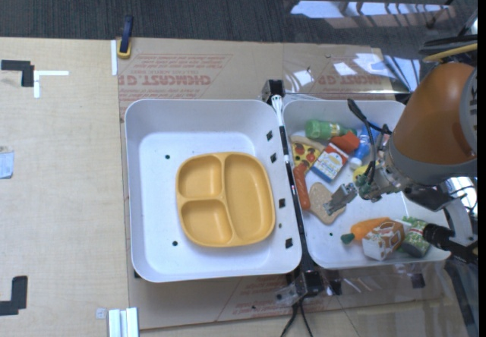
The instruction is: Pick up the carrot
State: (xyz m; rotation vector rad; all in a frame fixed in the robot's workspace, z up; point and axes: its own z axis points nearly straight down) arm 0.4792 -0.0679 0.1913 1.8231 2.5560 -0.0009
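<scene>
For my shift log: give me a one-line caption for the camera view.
Gripper hovers over the toast slice in the right bin; the carrot lies nearer the front.

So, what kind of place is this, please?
Probably a robot lab or test bench: a grey-and-orange arm reaches over two white bins, with toy food such as a carrot and taped cardboard beneath.

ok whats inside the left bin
A yellow divided plate with three compartments sits inside the left bin. Whatever lies beneath the plate is covered.
</scene>
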